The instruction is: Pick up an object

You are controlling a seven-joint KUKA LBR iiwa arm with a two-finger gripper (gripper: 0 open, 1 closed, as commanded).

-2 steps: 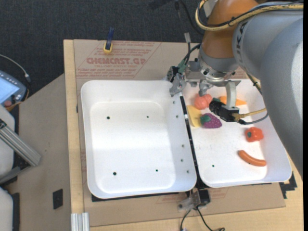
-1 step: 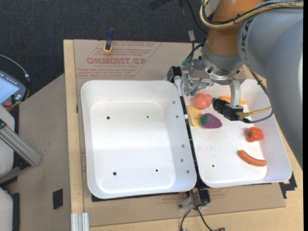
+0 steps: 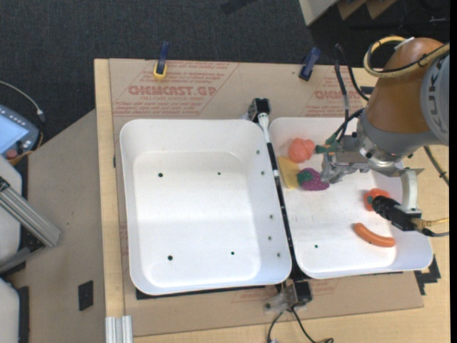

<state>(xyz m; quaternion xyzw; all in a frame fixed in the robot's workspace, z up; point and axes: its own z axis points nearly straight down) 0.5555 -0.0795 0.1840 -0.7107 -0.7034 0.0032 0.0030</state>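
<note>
Gripper (image 3: 330, 171) is down inside the shallow white right-hand bin (image 3: 343, 259), at its upper-left part, reaching in from the right under the grey arm with the orange band (image 3: 403, 95). Cannot tell the state of the fingers: the dark metal tips are too small and overlap the objects.

Closest object: a small purple bumpy grape-like bunch with a green bit at its left end (image 3: 312, 180). It sits on the bin floor right at the gripper tips, touching or just beside them; nothing shows it lifted or pinched.

Neighbours in the same bin:
- pale yellow flat soft-looking piece (image 3: 288, 171), directly left of the purple bunch, against the bin's left wall
- orange-pink rounded lumpy object (image 3: 300, 149), just above the yellow piece, near the gripper's left side
- orange sausage-shaped object (image 3: 373, 235), lying on the floor lower right, well apart from the gripper
- small orange-red object (image 3: 376, 196) at the right, partly hidden behind a black fitting (image 3: 393, 213) on the arm's cable

Shallow white left-hand bin (image 3: 193, 206) sits alongside, rims touching at the centre divider. Both bins rest on a brown cardboard sheet with red print (image 3: 171, 88).
</note>
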